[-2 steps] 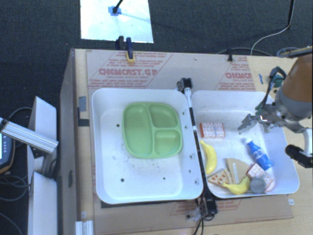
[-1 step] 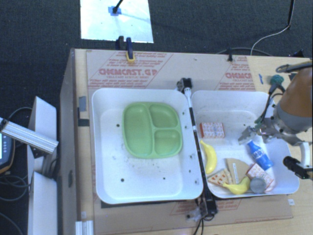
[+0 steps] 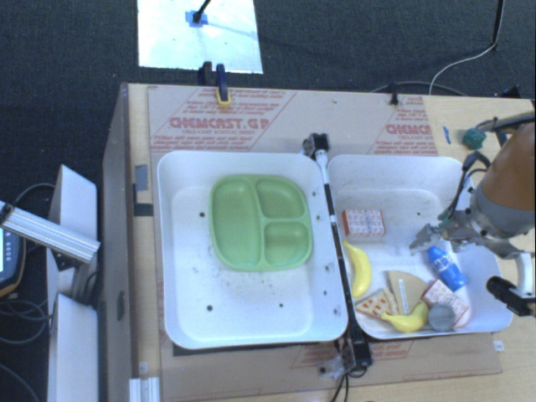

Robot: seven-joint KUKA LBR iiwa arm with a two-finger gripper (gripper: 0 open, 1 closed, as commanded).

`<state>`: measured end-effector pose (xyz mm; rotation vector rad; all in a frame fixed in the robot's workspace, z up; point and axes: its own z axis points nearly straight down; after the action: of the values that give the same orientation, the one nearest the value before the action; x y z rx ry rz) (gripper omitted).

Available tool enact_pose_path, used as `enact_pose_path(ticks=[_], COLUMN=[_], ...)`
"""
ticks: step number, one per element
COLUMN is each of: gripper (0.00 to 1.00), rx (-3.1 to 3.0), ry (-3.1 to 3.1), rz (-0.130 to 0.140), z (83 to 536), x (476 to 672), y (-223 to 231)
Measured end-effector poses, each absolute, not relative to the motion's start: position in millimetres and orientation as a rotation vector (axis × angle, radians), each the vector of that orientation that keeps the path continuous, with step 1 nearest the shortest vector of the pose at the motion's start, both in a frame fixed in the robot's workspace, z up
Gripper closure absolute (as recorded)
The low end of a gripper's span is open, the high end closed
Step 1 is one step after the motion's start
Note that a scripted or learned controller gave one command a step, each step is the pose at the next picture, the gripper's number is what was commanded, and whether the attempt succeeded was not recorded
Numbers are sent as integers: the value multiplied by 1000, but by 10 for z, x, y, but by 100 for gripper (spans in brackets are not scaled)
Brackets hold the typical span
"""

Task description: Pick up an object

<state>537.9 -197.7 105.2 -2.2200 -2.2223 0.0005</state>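
At the near edge of the right bin lies a heap of small things: a yellow banana-shaped piece, a grey round can, a red and white pack, a cracker-like piece and a tan wedge. A little to the left, close to the divider between the bins, lies a banana. Further in stands a blue bottle, tilted, and the gripper hangs just at its far end, coming from the right. I cannot tell if the fingers are apart or together, and nothing is seen lifted between them. Further still a small red and white box lies alone. The left bin holds a green divided tray.

My judgement: the pick is not yet done. The arm is placed near the bottle, probably its target, but the grasp and the lift are both left to do.
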Motion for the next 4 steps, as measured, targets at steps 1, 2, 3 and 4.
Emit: enact_pose_path(ticks=[1, 2, 3, 4], gripper=[0, 0, 0, 0], rx=[-2222, -2218, -2221, -2221], ry=[-2223, -2227, -2224, -2224], rz=[-1, -3, 0, 0], z=[1250, 1286, 1212, 1150], x=[5172, 5753, 5592, 5450], y=[-2068, -1522, -1818, -2070])
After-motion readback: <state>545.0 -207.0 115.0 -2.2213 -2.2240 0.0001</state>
